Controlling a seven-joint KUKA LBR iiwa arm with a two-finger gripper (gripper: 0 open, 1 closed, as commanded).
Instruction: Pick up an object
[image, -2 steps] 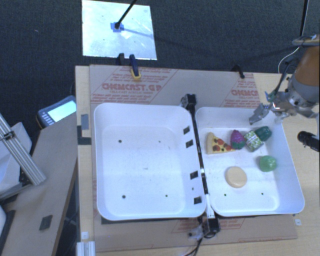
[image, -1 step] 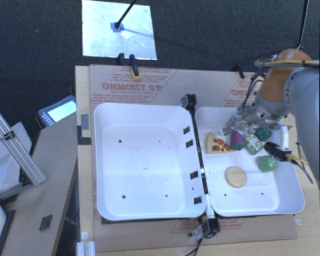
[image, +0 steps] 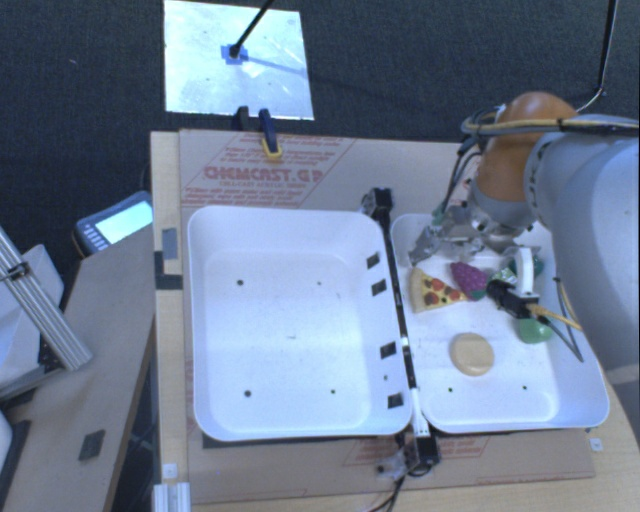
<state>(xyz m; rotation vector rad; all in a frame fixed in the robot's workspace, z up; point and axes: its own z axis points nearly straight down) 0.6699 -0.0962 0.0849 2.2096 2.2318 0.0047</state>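
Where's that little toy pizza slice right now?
The pizza slice lies in the right bin, near its left wall, just left of the purple grapes and above the round tan cookie.

Dark carpeted floor (image: 80, 80) around a wooden bench (image: 170, 440). Shiny metal sheet (image: 238, 58) lying beyond it. Cardboard sheet (image: 290, 170) printed in red on top.

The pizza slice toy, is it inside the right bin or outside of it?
Inside. The pizza slice lies flat on the floor of the right bin, near its left wall, beside a purple toy.
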